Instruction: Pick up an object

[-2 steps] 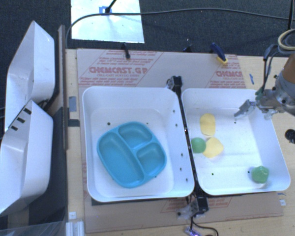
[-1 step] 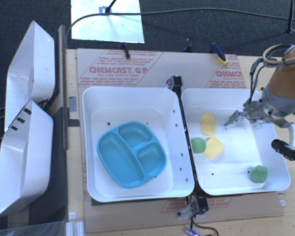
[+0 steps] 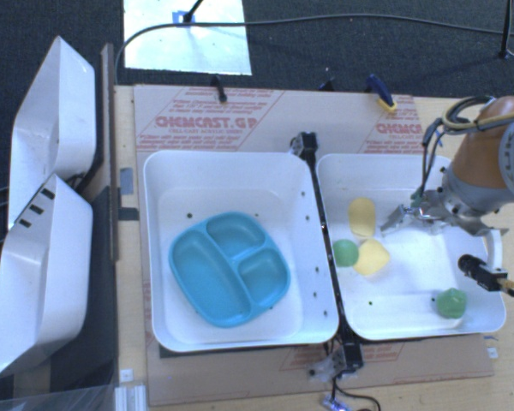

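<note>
The bench point(image 3: 257, 114) carries two shallow white bins side by side. The left bin point(image 3: 240, 174) holds a blue divided plate point(image 3: 230, 267), lying flat toward its lower left. The right bin point(image 3: 411, 311) holds four small things: a yellow piece point(image 3: 362, 217) near its upper left, a second yellow piece point(image 3: 373, 258) just below it, a green ball point(image 3: 345, 253) touching that second piece on its left, and another green ball point(image 3: 451, 303) well apart at the lower right corner. The grey arm point(image 3: 488, 169) reaches in from the right above the right bin. Its gripper point(image 3: 404, 217) hangs just right of the upper yellow piece, fingers spread apart with nothing between them.
</note>
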Tool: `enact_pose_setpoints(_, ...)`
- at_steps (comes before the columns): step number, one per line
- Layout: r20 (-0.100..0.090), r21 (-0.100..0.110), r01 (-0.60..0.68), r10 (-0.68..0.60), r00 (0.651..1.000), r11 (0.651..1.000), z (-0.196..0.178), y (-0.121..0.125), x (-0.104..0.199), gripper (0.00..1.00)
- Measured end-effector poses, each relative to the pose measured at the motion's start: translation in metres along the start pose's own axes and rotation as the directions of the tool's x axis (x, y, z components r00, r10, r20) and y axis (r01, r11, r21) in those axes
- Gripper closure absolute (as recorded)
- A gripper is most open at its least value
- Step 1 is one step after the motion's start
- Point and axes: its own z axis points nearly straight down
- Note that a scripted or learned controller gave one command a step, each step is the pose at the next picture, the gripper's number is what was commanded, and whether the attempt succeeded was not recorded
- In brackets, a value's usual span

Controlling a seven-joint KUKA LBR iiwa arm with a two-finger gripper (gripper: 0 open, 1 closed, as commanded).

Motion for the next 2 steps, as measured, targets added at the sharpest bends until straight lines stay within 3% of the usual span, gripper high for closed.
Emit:
enact_pose_setpoints(1,0.002,-0.005,0.000,0.000,1.000,1.000,-0.013,0.002,0.000,1.00)
enact_pose_setpoints(2,0.002,-0.008,0.000,0.000,1.000,1.000,-0.075,-0.002,-0.001,1.00)
